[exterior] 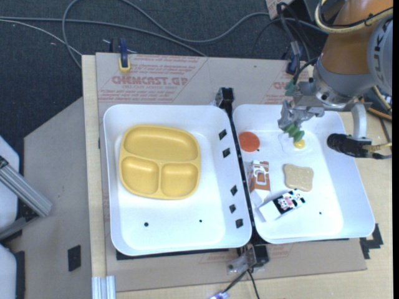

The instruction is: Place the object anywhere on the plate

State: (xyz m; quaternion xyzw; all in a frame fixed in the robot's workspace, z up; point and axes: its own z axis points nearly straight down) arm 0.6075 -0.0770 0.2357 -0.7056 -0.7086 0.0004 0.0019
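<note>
Nearest the lens, well below the gripper [293, 128] and a little to its left: a black-and-white patterned carton [283, 203], lying flat in the right bin [340, 195], long axis slanted from lower left up to upper right. Just above that, still below and left of the gripper, an orange-and-white packet [260, 175], long axis roughly up and down the view. Beside the packet, almost straight below the gripper, a tan bread slice [298, 177] lying flat. Left of the gripper and slightly lower, an orange disc [250, 141] near the bin's wall. Right at the gripper's tip, a small green object [295, 133], too small and too crowded by metal to tell its long axis or which way it points; touching or merely beneath, cannot tell. Just below that, a flat white piece with a yellow dot [299, 144] on the bin floor. Grip state: cannot tell, open or closed. Far to the gripper's left, across the divider, a yellow three-compartment plate [160, 161] in the left bin [212, 220], long axis running left to right.
</note>
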